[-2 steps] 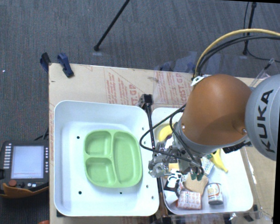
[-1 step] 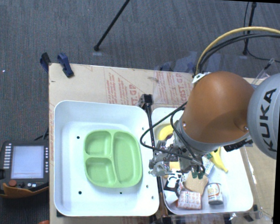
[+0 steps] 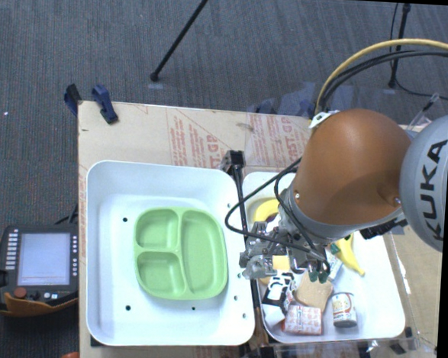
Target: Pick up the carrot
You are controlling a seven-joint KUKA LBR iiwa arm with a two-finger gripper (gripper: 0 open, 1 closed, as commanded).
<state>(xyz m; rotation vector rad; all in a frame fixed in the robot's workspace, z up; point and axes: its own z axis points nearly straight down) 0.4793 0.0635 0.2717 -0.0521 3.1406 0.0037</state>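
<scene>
Fingers of the gripper hang low over the right bin, their state impossible to tell under the arm's orange band; no carrot can be made out; a banana, a small can and a patterned packet lie nearby; the left bin holds a green divided tray.

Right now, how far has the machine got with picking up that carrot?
Nothing looks done yet. The arm hangs low over the right bin, with its claw down among the items there: a banana, a small can, a red-and-white packet. No carrot can be made out; the arm covers much of that bin. Left to do: grip the carrot and lift it. The green divided tray sits in the left bin.
</scene>
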